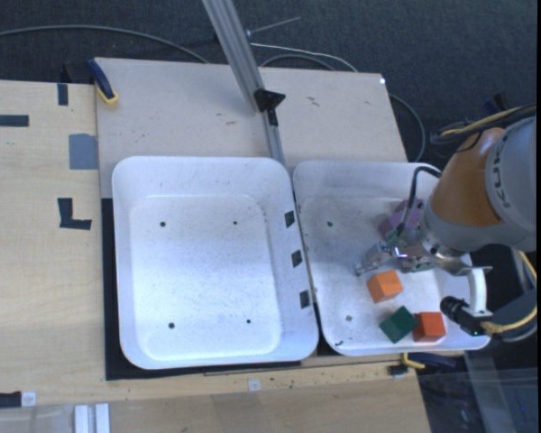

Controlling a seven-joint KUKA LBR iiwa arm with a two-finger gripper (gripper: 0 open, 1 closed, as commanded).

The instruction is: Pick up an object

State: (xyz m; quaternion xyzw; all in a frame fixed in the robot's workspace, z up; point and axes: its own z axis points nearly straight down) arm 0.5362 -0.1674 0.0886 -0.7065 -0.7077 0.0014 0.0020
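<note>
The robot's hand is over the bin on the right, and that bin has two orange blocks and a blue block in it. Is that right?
Almost. The camera view shows the hand over the right bin with two orange blocks, but the third block is green, not blue.

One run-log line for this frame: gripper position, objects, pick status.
gripper: in right bin, beside orange block | near front rim: green block, second orange block | pick: no hold visible
</note>
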